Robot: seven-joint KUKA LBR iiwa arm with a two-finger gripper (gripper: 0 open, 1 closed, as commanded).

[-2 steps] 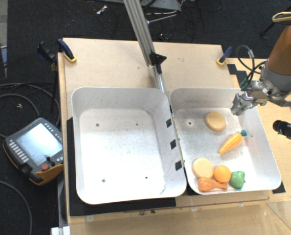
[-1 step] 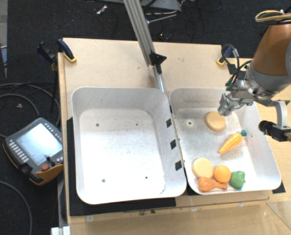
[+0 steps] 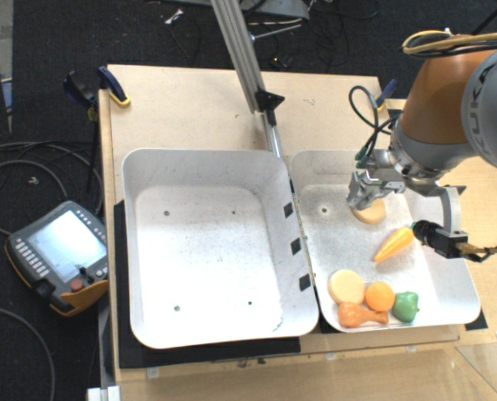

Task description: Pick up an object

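The gripper point(image 3: 367, 194) is lowered into the right bin point(image 3: 327, 174), directly over a tan round piece point(image 3: 371, 214) at about one o'clock in that bin; whether it grips the piece cannot be told. A carrot point(image 3: 394, 244) lies at three o'clock, with other toy foods clustered near five o'clock.

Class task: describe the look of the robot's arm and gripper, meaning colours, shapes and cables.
The arm is rounded and bulky, grey with a broad orange band above the wrist. Dark cables loop beside it, and a yellowish one arcs over its top. The gripper is small, boxy, silver-grey metal.
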